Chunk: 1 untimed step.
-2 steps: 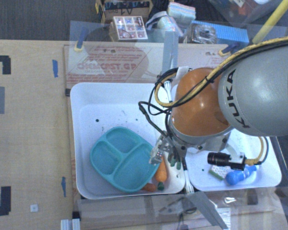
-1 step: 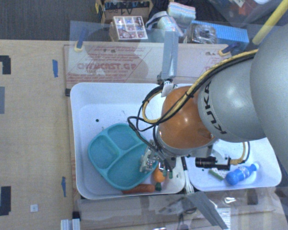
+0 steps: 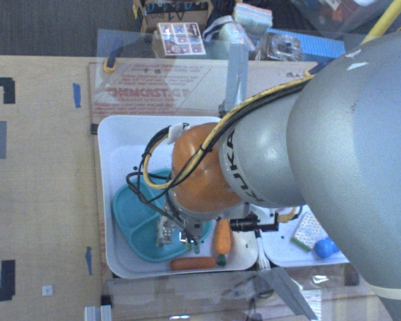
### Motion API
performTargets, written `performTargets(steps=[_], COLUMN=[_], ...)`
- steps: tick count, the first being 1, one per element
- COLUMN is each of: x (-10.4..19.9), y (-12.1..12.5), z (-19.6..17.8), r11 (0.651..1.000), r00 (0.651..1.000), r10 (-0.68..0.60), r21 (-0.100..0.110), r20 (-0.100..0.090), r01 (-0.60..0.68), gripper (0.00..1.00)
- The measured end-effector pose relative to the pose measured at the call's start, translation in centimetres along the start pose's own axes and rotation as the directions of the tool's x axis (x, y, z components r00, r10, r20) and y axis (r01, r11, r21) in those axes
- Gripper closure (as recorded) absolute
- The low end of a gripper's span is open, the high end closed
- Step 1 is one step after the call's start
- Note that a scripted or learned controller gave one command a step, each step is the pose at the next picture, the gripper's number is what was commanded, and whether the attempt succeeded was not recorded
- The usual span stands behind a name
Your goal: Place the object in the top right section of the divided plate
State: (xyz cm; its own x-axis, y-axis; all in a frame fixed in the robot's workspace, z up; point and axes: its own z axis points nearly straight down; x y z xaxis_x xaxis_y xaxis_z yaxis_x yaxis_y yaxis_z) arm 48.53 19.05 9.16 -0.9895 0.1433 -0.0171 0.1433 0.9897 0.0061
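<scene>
Carrots (image 3: 222, 238) lie beside the teal divided plate (image 3: 130, 223) in the left bin (image 3: 110, 179); end effector (image 3: 174, 236) state unreadable.

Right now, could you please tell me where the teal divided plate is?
The teal divided plate lies in the left white bin, toward its lower left, partly under the arm's orange band, with two carrots right of it.

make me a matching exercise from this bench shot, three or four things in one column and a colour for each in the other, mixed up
Things:
1. divided plate
2. carrot
3. ball
4. bin

Colours:
a. blue
b. white
c. teal
d. orange

Pairs: 1-c, 2-d, 3-a, 4-b
</scene>
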Motion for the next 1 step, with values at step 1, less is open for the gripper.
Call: performTargets(steps=[1], x=[-1.67], y=[-4.08], z=[-17.52], r11=[0.977], r00=[0.977], r10=[0.213], r21=[0.008], r20=[-0.013], r01=[-0.213], gripper=[1.0])
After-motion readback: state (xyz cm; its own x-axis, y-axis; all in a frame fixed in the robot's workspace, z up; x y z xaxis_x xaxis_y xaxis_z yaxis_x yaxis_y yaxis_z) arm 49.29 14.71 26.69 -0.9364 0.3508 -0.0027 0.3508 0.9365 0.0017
